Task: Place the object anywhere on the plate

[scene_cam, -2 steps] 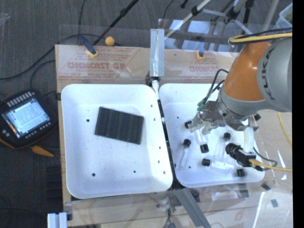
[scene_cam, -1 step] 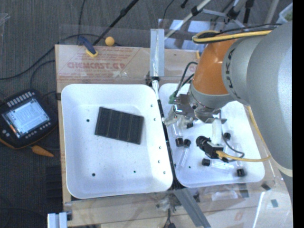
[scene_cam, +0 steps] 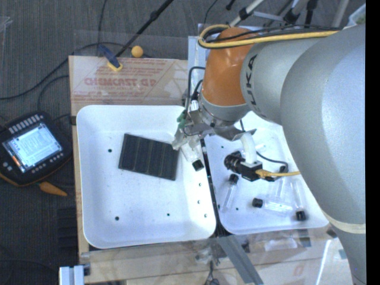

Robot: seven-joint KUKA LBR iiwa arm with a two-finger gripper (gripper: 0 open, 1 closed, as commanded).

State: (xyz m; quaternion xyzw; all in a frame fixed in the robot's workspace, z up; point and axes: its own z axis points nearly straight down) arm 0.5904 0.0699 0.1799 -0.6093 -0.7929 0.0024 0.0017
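Here the gripper (scene_cam: 191,146) hangs over the wall between the two white bins (scene_cam: 95,218); whether it is spread or closed cannot be told. The dark ribbed plate (scene_cam: 148,157) lies flat in the left bin, and clear black-capped vials (scene_cam: 279,205) lie in the right. Behind, a brown board (scene_cam: 127,82) reads faintly "CHEMCAST GP"; grey carpet (scene_cam: 35,40) surrounds the bench.

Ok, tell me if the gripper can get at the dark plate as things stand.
Probably yes. The gripper hangs by the right rim of the white bin holding the dark plate, close beside it; nothing lies between them or on the plate, so the way looks free.
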